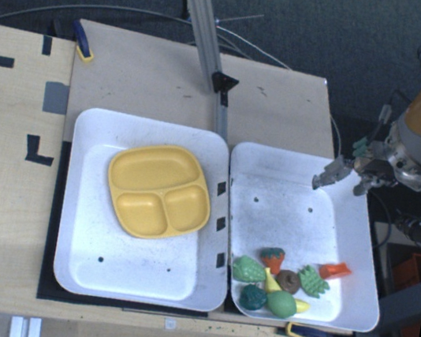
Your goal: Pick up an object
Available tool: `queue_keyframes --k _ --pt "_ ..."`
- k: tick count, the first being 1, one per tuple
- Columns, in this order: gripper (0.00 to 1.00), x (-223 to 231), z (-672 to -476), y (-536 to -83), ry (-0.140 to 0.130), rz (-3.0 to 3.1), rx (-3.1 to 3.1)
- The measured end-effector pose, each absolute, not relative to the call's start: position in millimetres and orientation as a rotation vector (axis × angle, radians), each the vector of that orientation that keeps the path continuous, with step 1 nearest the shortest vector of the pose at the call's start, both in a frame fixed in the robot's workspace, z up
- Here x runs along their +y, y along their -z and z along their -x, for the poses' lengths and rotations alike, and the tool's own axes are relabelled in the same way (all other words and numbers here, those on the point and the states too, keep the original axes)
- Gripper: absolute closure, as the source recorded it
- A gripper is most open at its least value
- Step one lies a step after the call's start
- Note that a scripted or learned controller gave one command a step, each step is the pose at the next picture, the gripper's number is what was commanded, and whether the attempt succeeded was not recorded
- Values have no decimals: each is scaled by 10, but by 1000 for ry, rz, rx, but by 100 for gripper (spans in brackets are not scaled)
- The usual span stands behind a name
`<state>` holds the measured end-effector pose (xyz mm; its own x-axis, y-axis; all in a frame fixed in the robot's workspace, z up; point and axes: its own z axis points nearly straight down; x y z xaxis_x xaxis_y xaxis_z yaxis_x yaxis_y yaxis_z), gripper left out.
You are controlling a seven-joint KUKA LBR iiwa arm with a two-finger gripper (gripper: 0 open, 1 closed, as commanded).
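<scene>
Camera view is showing the pincer point(343, 175) hanging over the far right rim of the right bin point(359, 237), its fingers spread wide and holding nothing, probably poised for a descent. The toy foods point(281, 283), the candidates for picking, are lying bunched in that bin's near corner. A yellow tray point(160, 190) is sitting in the left bin point(76, 205).

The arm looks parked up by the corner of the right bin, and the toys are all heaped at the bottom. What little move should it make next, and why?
Probably swing the gripper toward the near end of the right bin and stop above the toy pile. It sits over the bin's far right corner, well apart from the toys, with nothing between its fingers. The orange piece lies slightly apart from the others, so it may be the easiest target.
</scene>
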<state>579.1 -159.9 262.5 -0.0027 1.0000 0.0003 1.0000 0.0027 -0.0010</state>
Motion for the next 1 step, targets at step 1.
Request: queue_keyframes --k 1 --pt "0 -1599 -5791 -2625 -1 2218 -2224"
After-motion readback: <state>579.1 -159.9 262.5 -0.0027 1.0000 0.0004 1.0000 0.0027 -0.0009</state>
